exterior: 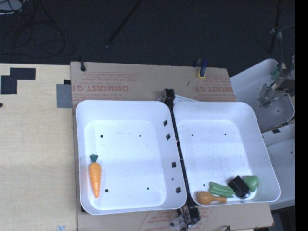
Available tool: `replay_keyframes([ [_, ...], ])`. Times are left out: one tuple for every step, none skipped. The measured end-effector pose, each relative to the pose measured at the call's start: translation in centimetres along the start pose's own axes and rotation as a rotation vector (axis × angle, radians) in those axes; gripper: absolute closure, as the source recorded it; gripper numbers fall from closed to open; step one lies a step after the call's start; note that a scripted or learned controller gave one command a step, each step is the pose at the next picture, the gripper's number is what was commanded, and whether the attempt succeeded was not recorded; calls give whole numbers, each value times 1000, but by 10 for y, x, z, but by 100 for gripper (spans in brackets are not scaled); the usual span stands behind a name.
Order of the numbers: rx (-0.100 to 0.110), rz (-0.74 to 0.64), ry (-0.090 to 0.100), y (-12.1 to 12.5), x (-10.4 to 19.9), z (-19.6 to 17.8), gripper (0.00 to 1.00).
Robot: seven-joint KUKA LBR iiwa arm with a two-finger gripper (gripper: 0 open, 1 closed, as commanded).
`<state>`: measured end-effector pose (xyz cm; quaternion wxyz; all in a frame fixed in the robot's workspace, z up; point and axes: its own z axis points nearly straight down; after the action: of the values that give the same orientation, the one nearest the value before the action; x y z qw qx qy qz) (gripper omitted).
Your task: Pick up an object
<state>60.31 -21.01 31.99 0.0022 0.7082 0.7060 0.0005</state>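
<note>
A carrot (pixel 95 176) is lying in the left bin (pixel 122 110), near its front left corner, green top pointing to the back. In the right bin (pixel 216 110), four things are crowding the front right corner: an orange gourd (pixel 210 198), a green pod (pixel 221 190), a black block (pixel 239 186) and a green lump (pixel 251 181), the block touching the lump. Both bins are sitting side by side on cardboard (pixel 144 83) over the desk (pixel 33 148). The tool's state cannot be told.
</note>
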Motion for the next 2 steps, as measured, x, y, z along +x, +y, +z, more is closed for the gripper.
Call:
replay_keyframes([
  [10, -1, 4, -76, -3, 9, 100],
  [8, -4, 4, -69, 13, 32, 100],
])
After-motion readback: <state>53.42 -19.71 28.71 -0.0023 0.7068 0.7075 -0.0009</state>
